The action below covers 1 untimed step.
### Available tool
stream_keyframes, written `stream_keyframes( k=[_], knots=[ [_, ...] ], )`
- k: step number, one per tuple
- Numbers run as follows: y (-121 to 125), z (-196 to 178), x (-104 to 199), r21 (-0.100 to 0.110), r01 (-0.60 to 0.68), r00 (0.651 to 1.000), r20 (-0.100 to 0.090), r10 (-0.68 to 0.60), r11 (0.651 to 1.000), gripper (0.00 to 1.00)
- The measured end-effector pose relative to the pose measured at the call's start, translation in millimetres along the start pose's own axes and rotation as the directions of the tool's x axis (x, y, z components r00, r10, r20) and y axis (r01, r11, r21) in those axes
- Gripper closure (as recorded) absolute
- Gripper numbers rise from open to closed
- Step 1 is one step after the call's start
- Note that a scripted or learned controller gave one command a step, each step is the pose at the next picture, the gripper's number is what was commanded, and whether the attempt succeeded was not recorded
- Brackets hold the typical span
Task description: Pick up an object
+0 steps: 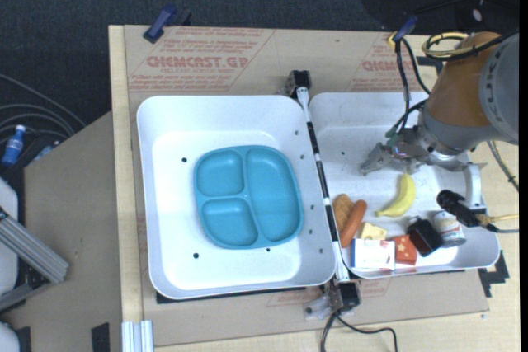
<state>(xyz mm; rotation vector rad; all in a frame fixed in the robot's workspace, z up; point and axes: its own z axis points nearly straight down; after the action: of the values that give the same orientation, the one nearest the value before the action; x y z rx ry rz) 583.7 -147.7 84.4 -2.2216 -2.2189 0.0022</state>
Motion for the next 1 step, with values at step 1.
stream_keyframes(
  k=[1],
  knots=[
    [35.0,-0.5,8.7,-0.003,0.002,1.0,0.0,-0.002,1.0,0.0]
  ],
)
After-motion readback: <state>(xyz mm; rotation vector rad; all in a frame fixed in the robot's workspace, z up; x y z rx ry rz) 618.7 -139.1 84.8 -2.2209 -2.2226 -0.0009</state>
